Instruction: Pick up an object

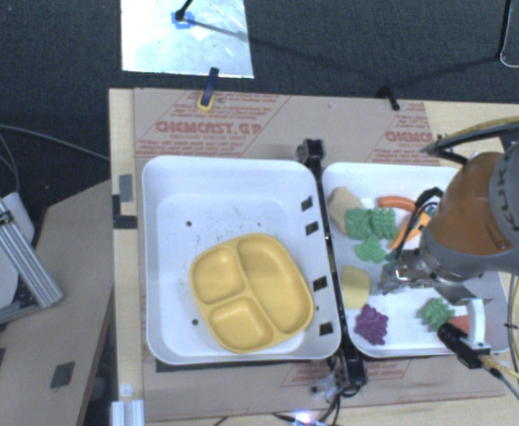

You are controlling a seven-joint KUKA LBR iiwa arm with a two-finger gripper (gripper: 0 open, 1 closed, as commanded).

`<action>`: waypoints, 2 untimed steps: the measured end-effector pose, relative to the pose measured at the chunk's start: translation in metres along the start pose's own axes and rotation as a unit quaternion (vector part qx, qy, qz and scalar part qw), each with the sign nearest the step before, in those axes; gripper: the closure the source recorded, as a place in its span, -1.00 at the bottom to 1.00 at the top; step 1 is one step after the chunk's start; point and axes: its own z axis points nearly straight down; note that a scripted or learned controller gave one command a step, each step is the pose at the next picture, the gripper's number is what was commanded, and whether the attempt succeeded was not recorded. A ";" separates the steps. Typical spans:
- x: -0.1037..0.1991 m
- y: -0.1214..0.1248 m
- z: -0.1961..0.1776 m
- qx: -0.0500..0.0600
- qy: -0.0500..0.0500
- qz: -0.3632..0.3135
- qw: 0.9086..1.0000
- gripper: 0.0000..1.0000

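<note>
Yellow tray [252, 291], purple grapes [371, 324]

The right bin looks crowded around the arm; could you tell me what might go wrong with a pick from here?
1. The tool sits low among close-packed items: the green pieces, yellow block and purple grapes. It may nudge or catch a neighbour instead of one object.
2. The arm covers much of the right bin, so a failed grasp could go unnoticed.

Yellow tray [252, 293] sits left of the divider [326, 238]; right of it, the gripper [399, 273] hangs over toy food [371, 224].
</note>
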 end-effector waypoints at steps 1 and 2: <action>0.003 0.003 -0.015 -0.004 0.000 -0.003 1.000 1.00; 0.084 0.029 -0.091 -0.008 0.001 -0.008 1.000 1.00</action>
